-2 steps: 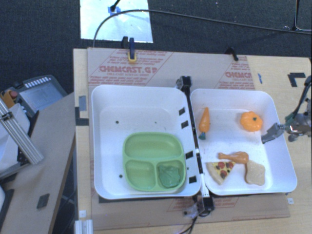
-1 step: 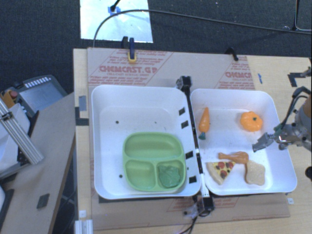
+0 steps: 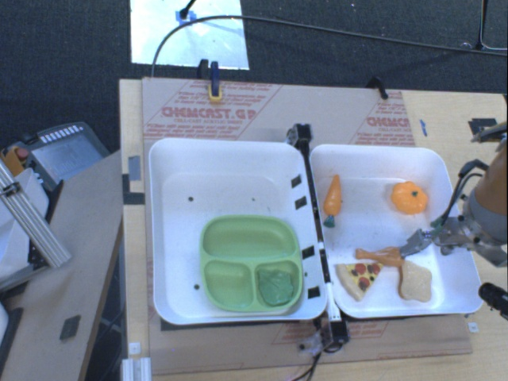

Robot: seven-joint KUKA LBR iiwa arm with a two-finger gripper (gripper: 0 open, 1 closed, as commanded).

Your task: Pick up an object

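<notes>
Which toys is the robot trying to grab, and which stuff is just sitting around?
For the job, all in the right bin:
pincer
carrot
orange pumpkin
pizza slice
tan bread piece
orange stick toy

Just lying about:
green divided plate in the left bin
clamp on the board

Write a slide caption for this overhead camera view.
Arm's tool hovers in the right bin near toy pizza, carrot and orange; green tray sits left.
</notes>
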